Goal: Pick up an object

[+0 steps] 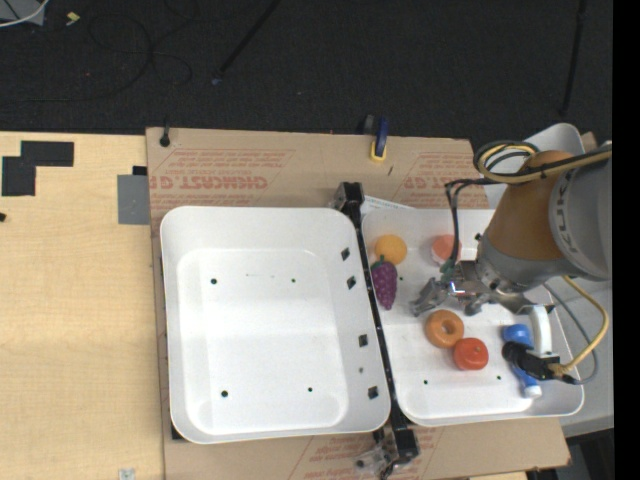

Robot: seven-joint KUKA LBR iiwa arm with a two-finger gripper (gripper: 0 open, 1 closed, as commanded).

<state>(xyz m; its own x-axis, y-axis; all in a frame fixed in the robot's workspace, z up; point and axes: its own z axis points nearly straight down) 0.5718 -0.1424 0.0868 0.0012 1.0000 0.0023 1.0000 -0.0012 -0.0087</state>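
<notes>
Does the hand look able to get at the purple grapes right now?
Probably yes. The hand sits in the same right bin, and the grapes lie uncovered beside it, though close against the divider wall.

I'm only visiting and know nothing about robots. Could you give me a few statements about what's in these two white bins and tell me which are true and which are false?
1. All the small objects lie in the right bin. True.
2. The purple grape bunch lies in the middle of the left bin. False: it sits in the right bin, beside the divider.
3. The gripper is over the right bin. True.
4. The red tomato is far from the orange donut-like ring. False: they lie side by side.
5. A blue object lies near the right bin's right side. True.
</notes>
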